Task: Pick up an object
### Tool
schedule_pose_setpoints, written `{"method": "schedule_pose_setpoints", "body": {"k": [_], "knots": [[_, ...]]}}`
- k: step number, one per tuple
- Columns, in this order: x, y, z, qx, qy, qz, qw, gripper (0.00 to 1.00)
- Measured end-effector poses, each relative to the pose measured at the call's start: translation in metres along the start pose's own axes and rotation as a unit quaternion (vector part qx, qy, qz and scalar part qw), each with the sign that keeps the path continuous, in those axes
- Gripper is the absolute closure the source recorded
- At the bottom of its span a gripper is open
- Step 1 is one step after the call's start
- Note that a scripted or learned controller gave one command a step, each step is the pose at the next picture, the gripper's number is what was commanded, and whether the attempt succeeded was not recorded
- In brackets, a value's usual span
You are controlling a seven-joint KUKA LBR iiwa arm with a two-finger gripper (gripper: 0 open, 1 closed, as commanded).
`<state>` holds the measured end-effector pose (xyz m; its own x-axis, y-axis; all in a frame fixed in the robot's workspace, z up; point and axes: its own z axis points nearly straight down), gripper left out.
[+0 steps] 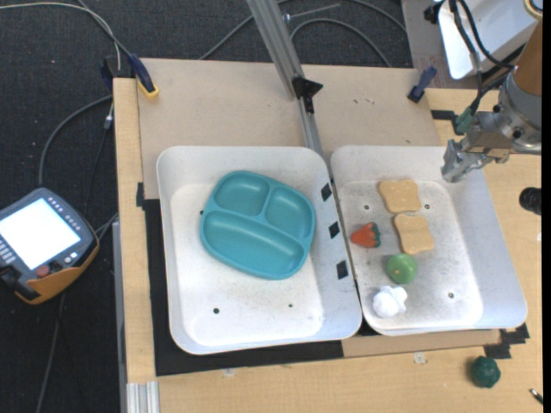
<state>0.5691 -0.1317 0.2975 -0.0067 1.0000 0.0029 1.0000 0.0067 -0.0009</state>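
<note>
Arm reaching in from the right, pincer [456, 163] above the right bin's [504, 269] far edge, grip state unclear, wooden tabletop [224, 101], dark carpet with cables

The arm [525, 101] was cut off by the right edge of the view, only its wrist end showing. The hand [456, 163] was too small and blurred to read finger position. A dark object [541, 200] on the bench [258, 101] at the right edge was partly cropped and unidentifiable.
</note>
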Motion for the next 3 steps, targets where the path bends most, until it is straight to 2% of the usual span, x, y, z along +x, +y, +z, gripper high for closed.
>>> {"method": "schedule_pose_setpoints", "body": {"k": [3], "knots": [[0.162,-0.033,0.010,0.001,0.000,0.000,1.0000,1.00]]}}
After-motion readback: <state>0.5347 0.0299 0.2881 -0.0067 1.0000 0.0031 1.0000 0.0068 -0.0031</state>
